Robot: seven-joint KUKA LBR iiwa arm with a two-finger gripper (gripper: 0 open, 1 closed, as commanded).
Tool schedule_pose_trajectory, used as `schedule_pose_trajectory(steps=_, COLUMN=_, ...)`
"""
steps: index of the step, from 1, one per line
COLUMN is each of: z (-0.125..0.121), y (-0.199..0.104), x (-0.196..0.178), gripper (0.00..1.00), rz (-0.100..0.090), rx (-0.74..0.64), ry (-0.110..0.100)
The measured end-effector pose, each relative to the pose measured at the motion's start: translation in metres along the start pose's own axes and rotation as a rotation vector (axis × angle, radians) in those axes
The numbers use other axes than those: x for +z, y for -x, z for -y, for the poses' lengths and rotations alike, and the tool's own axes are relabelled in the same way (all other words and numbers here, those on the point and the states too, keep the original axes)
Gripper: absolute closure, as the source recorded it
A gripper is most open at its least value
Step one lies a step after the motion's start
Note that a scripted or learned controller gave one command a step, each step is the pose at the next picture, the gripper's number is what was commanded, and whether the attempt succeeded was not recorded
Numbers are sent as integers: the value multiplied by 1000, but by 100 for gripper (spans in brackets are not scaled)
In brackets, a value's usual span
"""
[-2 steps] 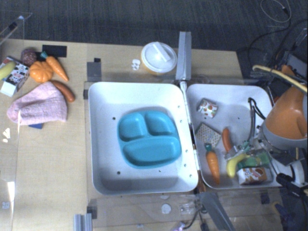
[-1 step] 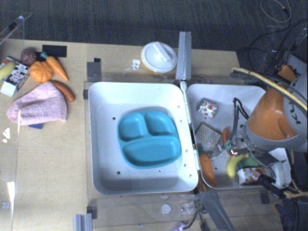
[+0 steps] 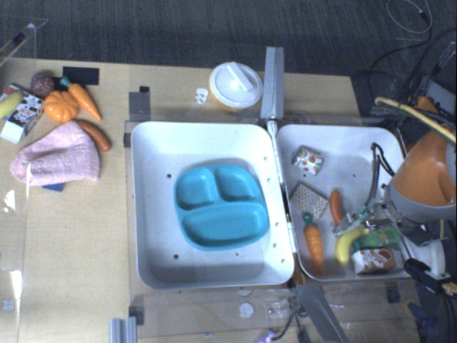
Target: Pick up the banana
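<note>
The banana (image 3: 347, 246) is a short yellow toy lying in the right bin (image 3: 343, 140), near its front edge and right of a toy carrot (image 3: 313, 241). My gripper (image 3: 365, 224) hangs low over the bin, just above and to the right of the banana's upper end. Dark gripper parts and cables overlap there, and whether it touches the banana cannot be told. The grey arm with its orange band (image 3: 427, 171) comes in from the right and hides the bin's right side.
The right bin also holds a small spotted white carton (image 3: 308, 161), a checked grey piece (image 3: 308, 199), an orange sausage (image 3: 335, 207) and a green-and-red box (image 3: 375, 259) beside the banana. A blue divided plate (image 3: 223, 206) lies in the left bin (image 3: 153, 191). Toy food and a pink cloth (image 3: 57, 160) sit at far left.
</note>
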State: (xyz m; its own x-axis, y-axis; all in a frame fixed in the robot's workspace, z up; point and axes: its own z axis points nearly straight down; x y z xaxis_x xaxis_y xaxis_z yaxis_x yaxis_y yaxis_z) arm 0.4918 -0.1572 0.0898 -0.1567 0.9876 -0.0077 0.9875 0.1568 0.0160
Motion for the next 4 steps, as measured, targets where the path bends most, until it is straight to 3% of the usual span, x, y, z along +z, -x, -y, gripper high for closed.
schedule_pose_trajectory(steps=1, z=-2, y=-15, x=0, gripper=0, rz=2, rx=-61, ry=0)
schedule_pose_trajectory(steps=2, z=1, y=3, x=0, gripper=0, rz=-5, rx=-244, ry=-1)
schedule_pose_trajectory(steps=3, z=-4, y=4, x=-13, gripper=100, rz=4, rx=-245, ry=10)
schedule_pose_trajectory(steps=4, z=-14, y=-19, x=-132, gripper=100, rz=-6, rx=-56, ry=-11)
